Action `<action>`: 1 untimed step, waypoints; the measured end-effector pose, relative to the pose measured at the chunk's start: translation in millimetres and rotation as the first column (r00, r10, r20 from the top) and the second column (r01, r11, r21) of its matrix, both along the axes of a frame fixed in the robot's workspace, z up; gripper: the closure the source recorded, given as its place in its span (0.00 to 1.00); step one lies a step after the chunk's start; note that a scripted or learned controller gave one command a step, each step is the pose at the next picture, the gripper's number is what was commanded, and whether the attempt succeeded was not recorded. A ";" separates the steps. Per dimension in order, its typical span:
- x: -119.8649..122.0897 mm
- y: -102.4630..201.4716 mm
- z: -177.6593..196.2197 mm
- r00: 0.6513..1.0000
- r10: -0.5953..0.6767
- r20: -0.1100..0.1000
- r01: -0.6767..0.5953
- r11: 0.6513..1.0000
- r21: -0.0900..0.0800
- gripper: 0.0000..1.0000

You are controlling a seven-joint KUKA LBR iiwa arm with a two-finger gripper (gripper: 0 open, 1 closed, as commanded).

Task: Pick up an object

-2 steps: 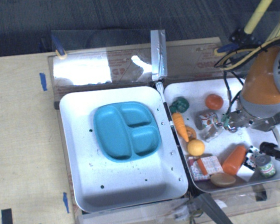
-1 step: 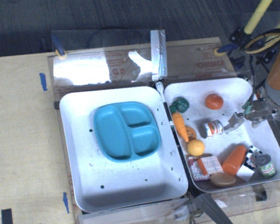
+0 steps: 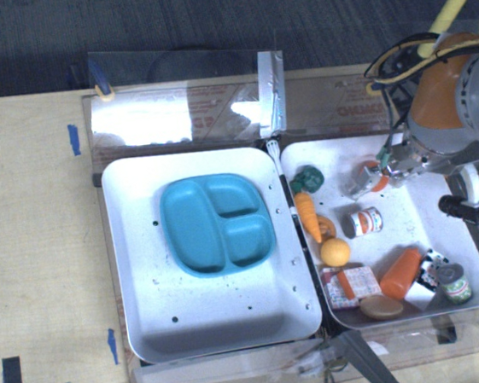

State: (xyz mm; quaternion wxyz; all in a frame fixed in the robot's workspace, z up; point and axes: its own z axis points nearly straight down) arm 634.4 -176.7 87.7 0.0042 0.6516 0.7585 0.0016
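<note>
My gripper (image 3: 370, 178) reaches in from the right and hangs over the upper part of the right bin (image 3: 464, 242). A small orange-red thing (image 3: 380, 182) shows right at its tip; whether it is gripped is unclear. Lying below in that bin are a carrot (image 3: 307, 214), an orange ball (image 3: 335, 252), a dark green round item (image 3: 308, 178), a small can (image 3: 364, 222) on its side, an orange bottle (image 3: 401, 273), a red and white packet (image 3: 352, 286), a brown disc (image 3: 381, 306) and a dark-lidded jar (image 3: 450, 281).
The left bin (image 3: 143, 292) holds a blue divided plate (image 3: 218, 222). A metal divider (image 3: 280, 152) runs between the two bins. Clear plastic panels (image 3: 178, 107) stand behind the bins. Yellow and black cables (image 3: 417, 50) hang by the arm at the upper right.
</note>
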 end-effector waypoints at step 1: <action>32.4 -17.1 -1.7 0.998 -0.062 -0.021 0.062 0.998 0.013 0.00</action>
